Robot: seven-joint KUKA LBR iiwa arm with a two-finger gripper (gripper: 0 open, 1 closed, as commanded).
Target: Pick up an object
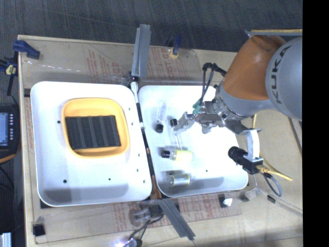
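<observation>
Two shallow white bins sit side by side on the wooden bench (92, 50). The left white bin (46, 181) holds a yellow-rimmed tray with a dark ribbed insert (93, 126). In the right white bin (216, 181), three small clear cylindrical bottles with dark caps lie apart from one another: one near the divider (160, 116), one pale yellow at the bin's middle (176, 154), one silvery by the near wall (178, 178). The grey arm's claw (181, 122) hangs just right of the first bottle, fingers spread open, gripping nothing.
</observation>
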